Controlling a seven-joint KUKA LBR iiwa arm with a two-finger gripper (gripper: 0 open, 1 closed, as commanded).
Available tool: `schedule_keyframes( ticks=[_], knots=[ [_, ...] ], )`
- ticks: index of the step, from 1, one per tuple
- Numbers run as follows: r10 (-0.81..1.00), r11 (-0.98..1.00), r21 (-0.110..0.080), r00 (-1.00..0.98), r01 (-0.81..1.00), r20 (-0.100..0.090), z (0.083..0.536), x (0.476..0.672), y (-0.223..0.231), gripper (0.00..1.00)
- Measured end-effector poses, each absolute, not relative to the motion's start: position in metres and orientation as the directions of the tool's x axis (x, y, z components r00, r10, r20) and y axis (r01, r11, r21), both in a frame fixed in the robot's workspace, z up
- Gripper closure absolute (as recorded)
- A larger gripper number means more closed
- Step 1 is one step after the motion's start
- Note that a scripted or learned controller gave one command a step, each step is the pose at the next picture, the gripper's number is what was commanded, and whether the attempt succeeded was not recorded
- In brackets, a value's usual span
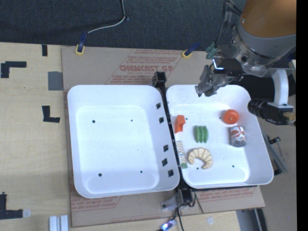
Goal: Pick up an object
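Orange tomato (230, 116) beside can (237, 135); gripper (207, 89) well apart.

- A dark blue-grey carpeted floor (57, 8) fills the top of the view, behind the bench.
- A thin white cable (108, 25) trails across that carpet and ends at a small yellow and blue clamp (80, 47) on the bench's far edge.
- A second yellow and blue clamp (188, 51) sits further right on the same edge.
- The pale wooden bench top (29, 143) carries several black tape marks (48, 114) and a grey square patch (55, 80).
- A brown cardboard sheet with red lettering (139, 66) lies flat on the bench.
- Light is even, with soft shadows.
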State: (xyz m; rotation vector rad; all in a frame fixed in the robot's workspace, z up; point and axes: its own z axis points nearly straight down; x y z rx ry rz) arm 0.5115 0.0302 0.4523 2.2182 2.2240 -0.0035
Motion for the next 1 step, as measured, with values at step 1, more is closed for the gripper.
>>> schedule_keyframes(
  ticks=[1],
  knots=[
    [1.0, 0.003, -0.002, -0.003, 1.0, -0.003, 0.4618, 0.5118, 0.0302, 1.0]
  ],
)
